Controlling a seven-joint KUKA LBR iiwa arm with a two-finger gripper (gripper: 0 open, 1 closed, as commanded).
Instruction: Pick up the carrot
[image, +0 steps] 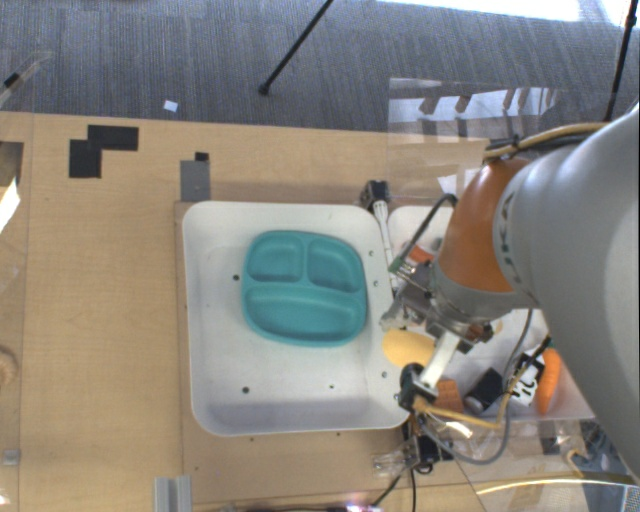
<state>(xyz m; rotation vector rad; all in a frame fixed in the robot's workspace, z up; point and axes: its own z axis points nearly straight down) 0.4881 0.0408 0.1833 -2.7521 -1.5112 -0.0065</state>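
The task is not yet done, as far as can be judged. On the left, the pale wooden counter (100, 330) is bare apart from some black patches at its far edge. Next comes the left bin (215, 400), shallow and white. It holds a teal divided plate (303, 288) lying flat with nothing in its compartments.

Further right, the right bin (408, 224) is mostly covered by the grey arm (570, 230) and its orange band (475, 240). A yellow rounded thing (403, 348) lies at this bin's left side, just under the wrist. The pincer (420, 318) hangs low over that same left part, close to the yellow thing. The wrist hides its working end, so I cannot tell whether it is open, closed or gripping anything.

The carrot (548, 382) lies in the near right part of the right bin, partly behind the arm's cables. It is on the bin floor and well apart from the pincer, so it appears ungrasped. By my reading the whole pick is left to do: move right and nearer, come down over the carrot, close on it and lift.

Beyond the counter's far edge is a dark grey ribbed floor (150, 50), crossed by a thin black rod (295, 50). Bright light falls across the far right.
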